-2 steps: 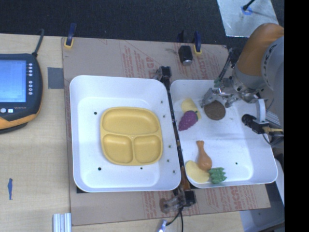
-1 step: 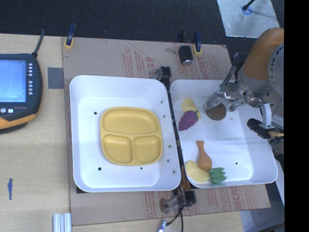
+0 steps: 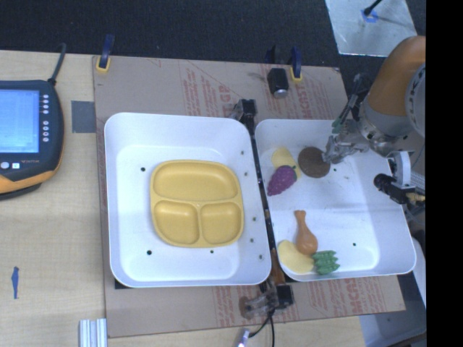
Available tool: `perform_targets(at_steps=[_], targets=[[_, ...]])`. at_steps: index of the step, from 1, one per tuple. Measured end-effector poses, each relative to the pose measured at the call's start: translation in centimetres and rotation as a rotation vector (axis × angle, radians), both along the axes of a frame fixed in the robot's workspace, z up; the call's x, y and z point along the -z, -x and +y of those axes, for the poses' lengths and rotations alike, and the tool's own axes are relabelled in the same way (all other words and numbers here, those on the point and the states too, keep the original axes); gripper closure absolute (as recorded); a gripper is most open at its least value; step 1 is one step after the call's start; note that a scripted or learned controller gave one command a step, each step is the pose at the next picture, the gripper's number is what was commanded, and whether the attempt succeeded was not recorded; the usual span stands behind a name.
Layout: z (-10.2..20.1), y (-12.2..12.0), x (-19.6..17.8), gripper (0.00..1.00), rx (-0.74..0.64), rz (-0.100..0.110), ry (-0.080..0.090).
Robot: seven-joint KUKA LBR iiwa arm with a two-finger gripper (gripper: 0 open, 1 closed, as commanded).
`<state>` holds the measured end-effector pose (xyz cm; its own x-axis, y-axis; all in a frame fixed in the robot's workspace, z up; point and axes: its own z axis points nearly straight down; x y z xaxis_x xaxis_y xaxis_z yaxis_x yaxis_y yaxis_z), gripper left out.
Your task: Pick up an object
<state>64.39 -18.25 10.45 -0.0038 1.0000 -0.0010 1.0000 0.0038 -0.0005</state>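
The pincer point(image 3: 334, 150) was seen low over the far part of the right bin point(image 3: 391, 262), at the right edge of a round brown object point(image 3: 312, 163), seemingly touching it; whether it was open, closed or gripping anything could not be told, since the tips were small and blurred against the white floor. No object was seen between them, so nothing could be counted as held. The brown piece lay near the bin's far wall, with a yellow toy point(image 3: 283, 156) and a purple grape bunch point(image 3: 282, 180) just beside it on the left. A likely failure was judged to be a glancing contact: an off-centre closure on a round, low piece could push it away toward the grapes instead of trapping it. A second risk was judged to lie in the crowding, where a neighbour might be nudged or pinched along with the target. The drumstick point(image 3: 304, 233), another yellow piece point(image 3: 294, 257) and a green item point(image 3: 326, 262) lay well apart in the near corner. The yellow divided tray point(image 3: 196, 202) sat alone in the left bin point(image 3: 130, 266) on the desk point(image 3: 43, 266).
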Motion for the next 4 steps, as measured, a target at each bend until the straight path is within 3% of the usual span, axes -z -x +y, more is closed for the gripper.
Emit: perform_targets(at_steps=[1,2,3,4], targets=[[-0.9,9.7,1.3,1.00,0.000,0.004,-0.001],[5.0,8.1,-4.0,1.00,-0.003,0.002,-0.001],[4.9,8.2,-4.0,0.00,-0.001,0.003,0.000],[6.6,2.0,0.8,0.00,-0.001,0.002,0.000]])
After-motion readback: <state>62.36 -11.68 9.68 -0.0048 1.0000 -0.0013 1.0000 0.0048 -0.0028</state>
